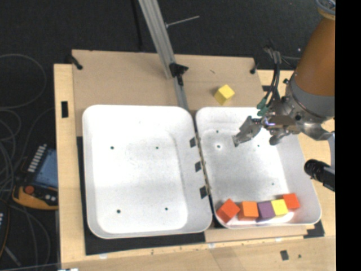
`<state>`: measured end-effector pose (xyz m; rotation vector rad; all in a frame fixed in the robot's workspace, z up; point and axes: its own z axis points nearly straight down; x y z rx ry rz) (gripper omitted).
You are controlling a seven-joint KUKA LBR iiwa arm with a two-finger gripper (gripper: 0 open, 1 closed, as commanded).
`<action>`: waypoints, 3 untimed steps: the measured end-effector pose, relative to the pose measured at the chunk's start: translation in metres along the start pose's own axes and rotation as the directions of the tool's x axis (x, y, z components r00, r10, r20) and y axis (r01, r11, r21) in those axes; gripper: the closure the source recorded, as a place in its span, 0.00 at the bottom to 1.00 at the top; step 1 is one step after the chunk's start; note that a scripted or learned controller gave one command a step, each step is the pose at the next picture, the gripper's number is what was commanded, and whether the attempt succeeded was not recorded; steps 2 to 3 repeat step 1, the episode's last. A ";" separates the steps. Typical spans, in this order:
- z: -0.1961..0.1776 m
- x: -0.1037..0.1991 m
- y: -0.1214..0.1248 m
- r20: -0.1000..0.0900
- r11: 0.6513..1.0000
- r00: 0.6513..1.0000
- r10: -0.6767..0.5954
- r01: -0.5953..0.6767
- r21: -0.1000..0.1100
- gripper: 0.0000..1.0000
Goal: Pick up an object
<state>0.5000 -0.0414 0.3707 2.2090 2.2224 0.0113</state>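
My gripper (246,134) hangs over the upper middle of the right bin (225,162), reaching in from the right under the orange-banded arm. Nothing shows between its fingers. Along the bin's near wall lies a row of blocks: a red-orange block (228,209), an orange block (249,209), a purple block (265,210), a yellow block (279,207) and a red block (291,201). The gripper is well above and behind that row. A yellow cube (224,94) sits on the bench board behind the right bin, outside both bins.
The left bin (141,168) lies beside the right one, joined by dark clips along the shared edge. A grey metal bar (161,33) slants up from the bench's back. Cables and a handheld pendant (39,176) lie off the bench at the left.
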 end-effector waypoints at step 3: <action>0.088 -0.032 0.034 0.002 1.000 1.000 0.010 -0.010 0.016 0.00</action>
